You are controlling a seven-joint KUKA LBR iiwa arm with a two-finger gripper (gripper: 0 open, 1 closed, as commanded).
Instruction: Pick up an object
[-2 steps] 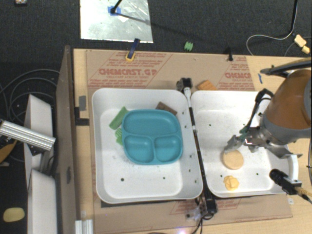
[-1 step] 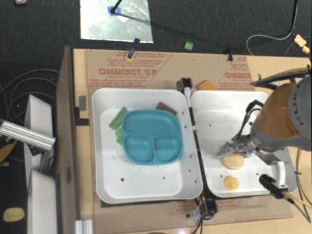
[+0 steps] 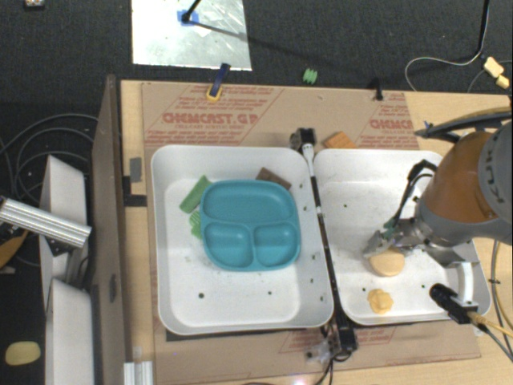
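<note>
I see even, fairly bright overhead light on the worktop [image 3: 240,115]. Both white bins [image 3: 172,215] look slightly washed out, the metal sheet [image 3: 192,22] glares, shadows are soft, and the whole picture is mildly grainy.

The flat brown cardboard sheet [image 3: 264,111] under the two bins carries red print. "CHEMCAST GP" reads on its far left part, and a partly legible repeat, roughly "CHEMC", stands at far right.
</note>
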